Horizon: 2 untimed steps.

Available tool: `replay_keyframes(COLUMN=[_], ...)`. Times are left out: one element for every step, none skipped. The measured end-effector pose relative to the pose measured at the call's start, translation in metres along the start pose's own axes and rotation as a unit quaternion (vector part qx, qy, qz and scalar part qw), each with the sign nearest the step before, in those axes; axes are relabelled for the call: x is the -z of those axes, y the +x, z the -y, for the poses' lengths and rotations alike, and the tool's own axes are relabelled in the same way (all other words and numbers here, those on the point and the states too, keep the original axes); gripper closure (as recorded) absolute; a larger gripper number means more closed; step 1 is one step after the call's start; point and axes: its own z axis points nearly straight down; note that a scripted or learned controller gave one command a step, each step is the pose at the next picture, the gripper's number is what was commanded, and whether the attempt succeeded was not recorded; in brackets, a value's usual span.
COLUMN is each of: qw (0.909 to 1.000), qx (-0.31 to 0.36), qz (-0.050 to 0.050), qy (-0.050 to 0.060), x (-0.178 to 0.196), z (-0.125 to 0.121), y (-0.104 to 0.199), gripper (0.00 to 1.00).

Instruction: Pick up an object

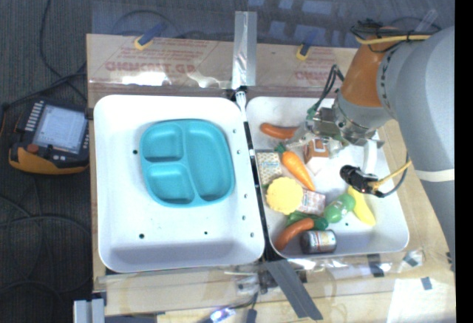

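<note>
On a dark carpeted floor with loose cables, a handheld control pendant lies left of the bench, where the left white bin holds a teal divided tray. The right white bin is crowded with toy food: a sausage, a carrot, a yellow round piece and a can. The gripper reaches down over the bin's upper part, just beside the sausage; whether it grips anything cannot be told.

Two white bins side by side on the bench: a blue tray in the left bin. Toy food piled in the right bin: a carrot, a yellow round piece, a can. Grey arm reaching in from the right, end effector low over the toys.
</note>
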Motion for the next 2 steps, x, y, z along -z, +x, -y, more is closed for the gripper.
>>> replay_keyframes(qw=[1.0000,0.9996], qx=[0.001,0.029], qz=[0.000,-0.002], qy=[0.002,0.001], x=[0.008,0.090], z=[0.000,0.018], y=[0.000,0.081], gripper=[1.00,1.00])
